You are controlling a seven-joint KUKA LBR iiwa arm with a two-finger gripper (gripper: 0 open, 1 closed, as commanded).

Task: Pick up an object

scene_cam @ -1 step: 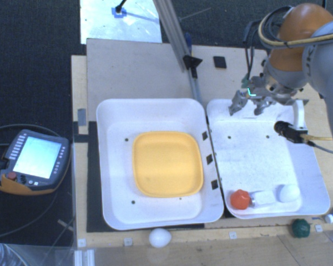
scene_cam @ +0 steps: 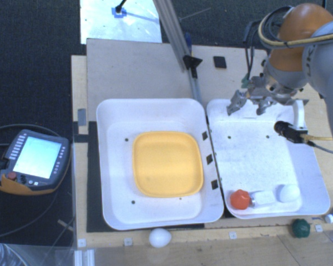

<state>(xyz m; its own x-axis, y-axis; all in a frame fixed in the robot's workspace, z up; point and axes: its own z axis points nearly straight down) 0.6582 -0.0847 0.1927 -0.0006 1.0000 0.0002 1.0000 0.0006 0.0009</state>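
Hovering over the far edge of the right bin (scene_cam: 322, 170), the claw (scene_cam: 250, 105) hangs with its two fingers spread apart and nothing between them. The likeliest things to pick lie well apart from it, along that bin's near edge: an orange-red ball (scene_cam: 240, 199), a small white piece (scene_cam: 262, 198) just beside it, and a rounded white object (scene_cam: 288, 193) toward the near right corner. The ball looks light, smooth and probably stiff, so it could roll or squirt out of a pinch; closing across its widest middle, straight from above, seems safest. The white pieces are too blurred to judge. In the left bin (scene_cam: 108, 148) a yellow plate (scene_cam: 167, 163) lies flat, wide and shallow, offering only its rim. A white egg-shaped thing (scene_cam: 160, 238) rests on the worktop (scene_cam: 94, 71) by its near edge.
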